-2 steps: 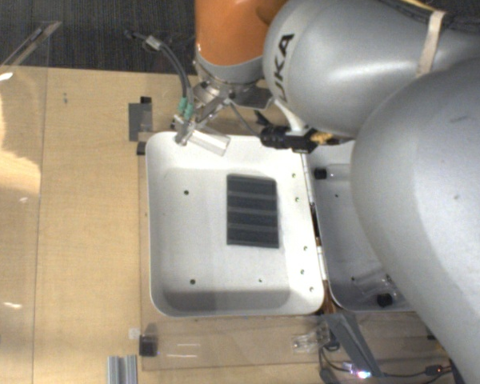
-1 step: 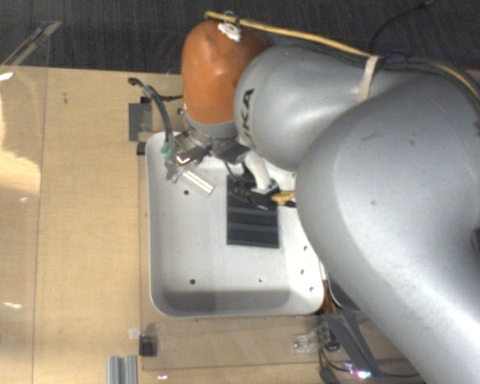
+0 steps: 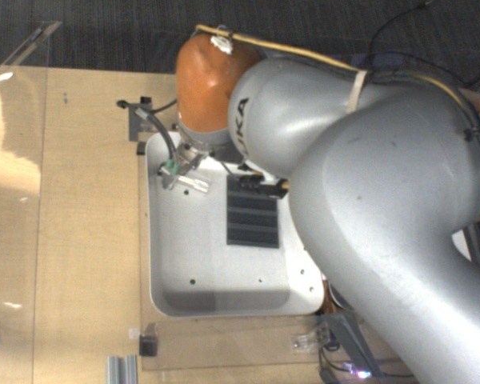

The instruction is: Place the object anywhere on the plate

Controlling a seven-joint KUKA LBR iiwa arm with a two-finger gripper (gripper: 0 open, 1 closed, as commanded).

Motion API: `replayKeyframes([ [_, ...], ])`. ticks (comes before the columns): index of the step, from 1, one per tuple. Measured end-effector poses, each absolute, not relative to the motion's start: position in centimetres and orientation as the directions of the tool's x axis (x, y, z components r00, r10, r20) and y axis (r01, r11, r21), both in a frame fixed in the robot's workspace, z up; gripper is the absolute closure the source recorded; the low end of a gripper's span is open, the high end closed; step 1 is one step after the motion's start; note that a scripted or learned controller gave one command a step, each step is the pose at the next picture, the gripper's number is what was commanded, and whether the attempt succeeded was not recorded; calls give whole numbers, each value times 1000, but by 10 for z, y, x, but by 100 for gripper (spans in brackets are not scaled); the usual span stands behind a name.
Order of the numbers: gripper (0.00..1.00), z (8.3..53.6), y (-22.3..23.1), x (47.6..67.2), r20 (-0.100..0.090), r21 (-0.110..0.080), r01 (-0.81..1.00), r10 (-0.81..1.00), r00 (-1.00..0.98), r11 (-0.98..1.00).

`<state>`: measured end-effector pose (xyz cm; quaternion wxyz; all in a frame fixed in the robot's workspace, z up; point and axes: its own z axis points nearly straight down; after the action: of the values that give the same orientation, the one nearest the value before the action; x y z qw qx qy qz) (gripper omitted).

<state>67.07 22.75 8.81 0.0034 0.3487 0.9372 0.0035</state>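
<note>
**Claw (image 3: pixel 176 176) Seen Low in a Corner of the White Bin**

The claw was seen low inside the white bin (image 3: pixel 162 298), close to the corner at the upper left of the view and beneath the arm's orange band (image 3: pixel 204 78). Whether it was released or clenched could not be told, since its tip was small and partly hidden by the wrist. A small green object (image 3: pixel 170 167) was seen right at the tip, near the bin's left wall. It could not be made out whether this was grasped or merely touched. A pale strip (image 3: pixel 194 185) was noted just beside it, to the lower right, tilted across the bin floor. The grey arm (image 3: pixel 368 182) was seen reaching in from the right, covering much of the bin's right side. On the wooden surface (image 3: pixel 80 214), a small black block (image 3: pixel 148 345) was seen just below the bin's lower left corner.
</note>
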Motion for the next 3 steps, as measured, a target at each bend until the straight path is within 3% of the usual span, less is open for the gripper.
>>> replayKeyframes([
  [1,100,89,226,648,-10,5,180,180,-984,984],
  [2,100,203,236,640,-14,3,-333,-333,-943,943],
  [3,100,195,236,670,-12,1,-511,-511,-860,860],
])
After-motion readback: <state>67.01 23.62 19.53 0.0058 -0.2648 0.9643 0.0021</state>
